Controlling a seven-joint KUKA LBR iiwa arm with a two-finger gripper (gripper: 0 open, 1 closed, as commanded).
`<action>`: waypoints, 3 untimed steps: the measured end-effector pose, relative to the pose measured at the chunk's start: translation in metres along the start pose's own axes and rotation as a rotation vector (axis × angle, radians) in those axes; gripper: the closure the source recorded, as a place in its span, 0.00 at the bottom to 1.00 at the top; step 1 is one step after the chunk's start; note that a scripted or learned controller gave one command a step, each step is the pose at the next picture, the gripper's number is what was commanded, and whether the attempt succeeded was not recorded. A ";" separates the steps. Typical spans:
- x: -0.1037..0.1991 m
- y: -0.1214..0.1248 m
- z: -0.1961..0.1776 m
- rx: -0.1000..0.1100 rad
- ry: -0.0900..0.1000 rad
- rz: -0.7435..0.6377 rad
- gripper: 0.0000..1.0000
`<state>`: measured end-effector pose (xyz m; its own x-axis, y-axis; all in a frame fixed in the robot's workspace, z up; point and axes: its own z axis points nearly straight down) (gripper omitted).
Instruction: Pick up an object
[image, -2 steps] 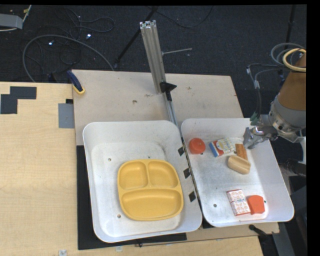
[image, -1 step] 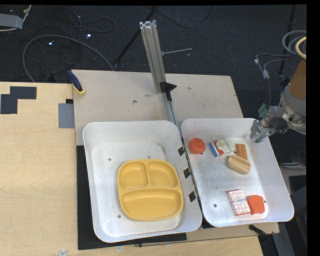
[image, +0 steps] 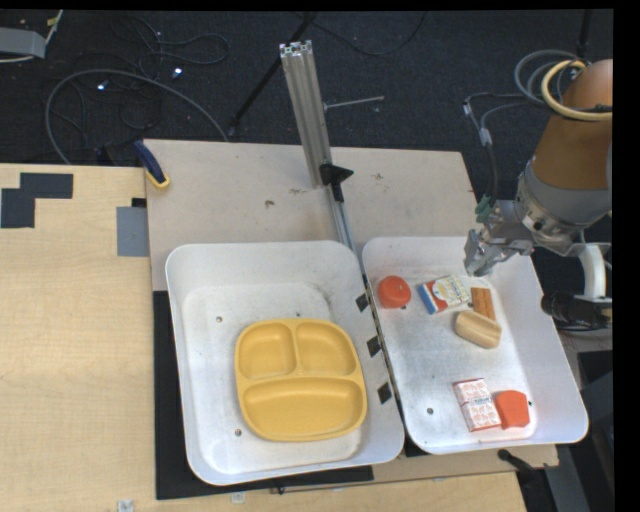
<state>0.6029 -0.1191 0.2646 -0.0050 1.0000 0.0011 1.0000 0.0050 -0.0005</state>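
The arm (image: 572, 150) came in at about two o'clock, cut off by the right edge, so its upper links could not be seen. Its claw (image: 482, 252) hung over the far rim of the right bin (image: 560, 400); it was small, dark and blurred against that rim, so whether it stood open or closed could not be told, and nothing could be made out in its grip. The left bin (image: 200, 300), the larger of the two white trays, sat toward eight o'clock and held a yellow plate (image: 299, 380) with three compartments, lying flat near its middle. The right bin, just beside it at four o'clock, held the loose pieces. Nearest the claw lay a small carton (image: 443, 294), white with blue and red print, just below the claw and not clearly touched by it. Next to the carton at three o'clock was a thin orange stick (image: 483, 300), and just under that a tan bun (image: 477, 329). A red cap (image: 394, 292) rested at the bin's nine o'clock side, apart from the rest. Toward five o'clock a red-and-white box (image: 476, 404) lay touching an orange block (image: 512, 408). The print on the carton and box was too small to read.
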 end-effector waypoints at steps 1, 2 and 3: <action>0.057 0.008 0.000 0.001 0.001 0.000 1.00; 0.100 0.010 0.005 0.003 0.000 0.001 1.00; 0.146 0.013 0.026 0.005 -0.001 0.002 1.00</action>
<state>0.6153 0.0275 0.2390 -0.0033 1.0000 0.0004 1.0000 0.0033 -0.0055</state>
